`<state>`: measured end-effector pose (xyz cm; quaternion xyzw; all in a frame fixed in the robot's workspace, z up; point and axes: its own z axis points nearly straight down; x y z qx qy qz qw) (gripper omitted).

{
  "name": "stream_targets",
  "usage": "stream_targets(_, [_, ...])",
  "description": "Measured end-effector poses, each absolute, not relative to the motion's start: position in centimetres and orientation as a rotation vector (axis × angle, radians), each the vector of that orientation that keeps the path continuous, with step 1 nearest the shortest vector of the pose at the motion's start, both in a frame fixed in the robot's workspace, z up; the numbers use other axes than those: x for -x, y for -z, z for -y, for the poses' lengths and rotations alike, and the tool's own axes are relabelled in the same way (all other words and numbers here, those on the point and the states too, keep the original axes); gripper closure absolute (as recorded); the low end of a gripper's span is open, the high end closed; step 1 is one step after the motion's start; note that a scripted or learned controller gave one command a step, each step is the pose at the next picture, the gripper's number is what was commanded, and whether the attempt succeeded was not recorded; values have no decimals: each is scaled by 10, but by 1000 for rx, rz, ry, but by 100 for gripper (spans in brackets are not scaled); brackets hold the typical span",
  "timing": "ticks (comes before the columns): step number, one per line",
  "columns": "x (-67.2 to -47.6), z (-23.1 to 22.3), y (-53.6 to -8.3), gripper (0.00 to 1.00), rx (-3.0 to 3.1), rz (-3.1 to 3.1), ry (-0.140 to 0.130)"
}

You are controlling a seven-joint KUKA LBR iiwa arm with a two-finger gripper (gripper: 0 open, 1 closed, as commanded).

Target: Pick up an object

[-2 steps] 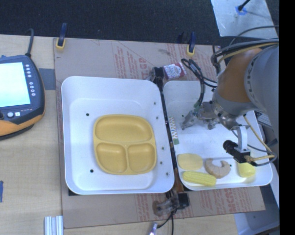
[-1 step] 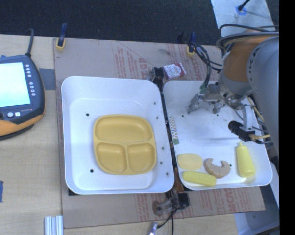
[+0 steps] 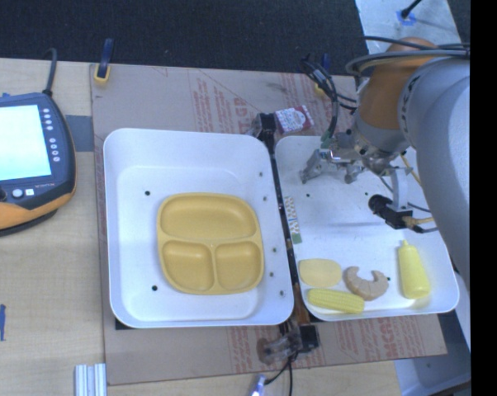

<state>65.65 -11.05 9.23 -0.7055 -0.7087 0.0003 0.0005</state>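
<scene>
My gripper [image 3: 331, 165] hangs over the far part of the right bin [image 3: 347, 221], its metal fingers spread apart with nothing between them. Along the near edge of that bin lie a pale yellow round piece [image 3: 319, 272], a corn cob [image 3: 335, 301], a tan curled piece [image 3: 366, 283] and a yellow bottle [image 3: 413, 271]. All of them sit well toward the front of the bin, apart from the gripper.
The left bin [image 3: 191, 163] holds a yellow divided plate [image 3: 210, 242]. A teach pendant [image 3: 21, 159] lies at the far left of the bench. A small dark packet [image 3: 290, 120] sits behind the bins. Cables [image 3: 397, 213] trail along the right bin's right side.
</scene>
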Motion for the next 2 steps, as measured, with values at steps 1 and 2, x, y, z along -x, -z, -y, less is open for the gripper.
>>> stream_targets(1, [-656,93,-92,0,2214,2223,-4])
stream_targets(2, [-656,124,-92,0,2219,2224,-1])
